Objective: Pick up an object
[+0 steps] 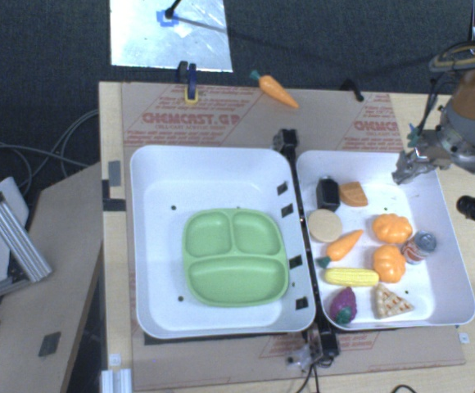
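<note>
- While the bench (221, 109) spreads widest of all, a brown board with red print, two white bins sit side by side on it, touching along their inner walls
- Left bin (151, 178) holds a pale green divided plate (236, 256) with three compartments, lying flat near its middle
- Right bin (450, 285) holds all the small toy foods, gathered in its near and middle part
- Grey arm (471, 109) with its orange band reaches in from the right, above the far right corner of the right bin
- Gripper (404, 170) hangs over the far right part of that bin, with nothing seen between its fingers; whether they are spread or closed cannot be told
- Yellow corn cob (351, 277) lies flat near the bin's near side, an orange carrot (343, 245) slanting just beyond it
- Two orange pumpkins: the farther pumpkin (392, 228) and the nearer pumpkin (389, 262), close together at the right of the carrot
- Small can (420, 246) leans just right of the pumpkins
- Tan round biscuit (325, 224) touches the carrot's left end; a black block (327, 193) and an orange wedge (353, 194) lie farther back
- Purple eggplant (343, 304) and a waffle-patterned slice (391, 303) sit nearest
- Another carrot (275, 91) lies outside the bins on the far bench, beside a blue and yellow clamp (190, 82)
</note>
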Available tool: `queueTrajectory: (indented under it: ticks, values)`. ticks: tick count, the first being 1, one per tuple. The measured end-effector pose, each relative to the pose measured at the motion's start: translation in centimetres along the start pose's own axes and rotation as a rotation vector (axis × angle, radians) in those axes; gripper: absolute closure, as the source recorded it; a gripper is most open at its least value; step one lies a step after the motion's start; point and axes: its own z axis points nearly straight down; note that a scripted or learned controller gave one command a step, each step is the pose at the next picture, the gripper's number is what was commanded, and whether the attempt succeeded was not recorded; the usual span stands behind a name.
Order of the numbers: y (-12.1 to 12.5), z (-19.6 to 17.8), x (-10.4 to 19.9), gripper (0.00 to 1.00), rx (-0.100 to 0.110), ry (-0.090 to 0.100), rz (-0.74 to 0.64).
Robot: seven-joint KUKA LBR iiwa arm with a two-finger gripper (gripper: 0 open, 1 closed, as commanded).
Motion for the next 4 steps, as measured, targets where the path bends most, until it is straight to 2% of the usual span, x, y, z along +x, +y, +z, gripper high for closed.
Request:
queueTrajectory:
  ticks: [1, 3, 4]
  values:
    - [0.1, -2.6, 0.0, 1.0, 0.0, 0.0, -0.001]
    - [-5.8, -2.8, 9.6, 1.0, 0.006, 0.002, -0.002]
    - [-6.9, -3.5, 14.4, 1.0, 0.005, 0.004, -0.004]
